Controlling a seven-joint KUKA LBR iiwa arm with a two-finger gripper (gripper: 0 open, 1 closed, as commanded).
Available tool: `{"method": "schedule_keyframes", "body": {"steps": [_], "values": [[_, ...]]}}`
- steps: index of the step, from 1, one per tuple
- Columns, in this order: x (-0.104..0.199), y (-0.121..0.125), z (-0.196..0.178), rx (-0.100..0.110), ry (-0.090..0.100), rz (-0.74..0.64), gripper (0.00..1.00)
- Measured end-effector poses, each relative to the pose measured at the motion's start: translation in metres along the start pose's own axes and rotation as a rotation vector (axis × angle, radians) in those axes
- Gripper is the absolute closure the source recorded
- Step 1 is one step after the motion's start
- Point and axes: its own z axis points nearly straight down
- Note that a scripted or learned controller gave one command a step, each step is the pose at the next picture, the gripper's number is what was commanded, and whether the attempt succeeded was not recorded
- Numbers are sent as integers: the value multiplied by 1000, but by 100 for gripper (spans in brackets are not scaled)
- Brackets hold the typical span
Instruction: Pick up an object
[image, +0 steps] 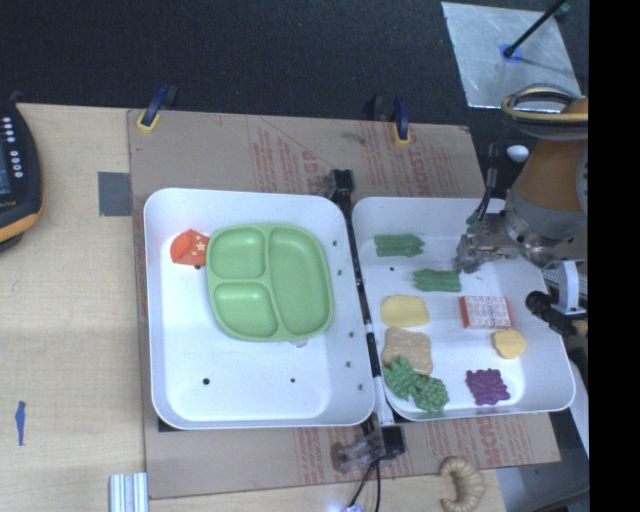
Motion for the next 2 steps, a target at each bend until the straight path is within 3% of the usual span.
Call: {"method": "schedule_keyframes", "body": {"steps": [1,2], "values": [[0,0,0,1,0,-1,0],[30,-7,-27,8,0,-1,0]]}}
